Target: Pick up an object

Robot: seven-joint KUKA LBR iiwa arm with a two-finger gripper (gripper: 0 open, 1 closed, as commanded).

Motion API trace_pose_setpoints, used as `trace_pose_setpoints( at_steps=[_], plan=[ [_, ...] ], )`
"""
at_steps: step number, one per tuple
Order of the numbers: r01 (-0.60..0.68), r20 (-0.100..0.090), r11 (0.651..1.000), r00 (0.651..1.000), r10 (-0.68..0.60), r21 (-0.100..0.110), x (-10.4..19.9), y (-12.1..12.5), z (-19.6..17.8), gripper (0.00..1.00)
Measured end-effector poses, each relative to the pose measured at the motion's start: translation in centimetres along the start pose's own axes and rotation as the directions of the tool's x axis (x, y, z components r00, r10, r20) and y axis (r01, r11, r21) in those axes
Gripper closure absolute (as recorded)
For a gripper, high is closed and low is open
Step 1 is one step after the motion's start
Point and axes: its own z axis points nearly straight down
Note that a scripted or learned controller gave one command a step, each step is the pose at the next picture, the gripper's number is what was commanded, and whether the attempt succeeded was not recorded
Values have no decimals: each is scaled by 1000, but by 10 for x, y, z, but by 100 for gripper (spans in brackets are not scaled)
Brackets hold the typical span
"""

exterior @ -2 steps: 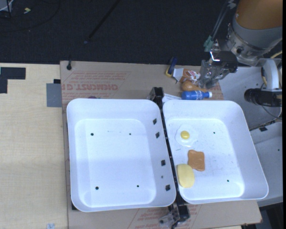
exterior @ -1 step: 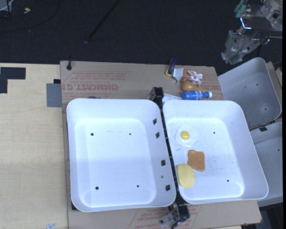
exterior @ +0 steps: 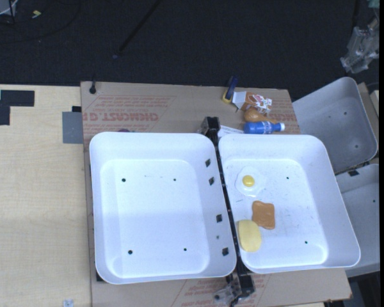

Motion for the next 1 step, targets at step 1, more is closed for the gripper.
trace_pose_setpoints(
  at_steps=[1],
  plan=[
    [11,-8,1000,1000,-11,20,58,-11,170,100]
  ],
)
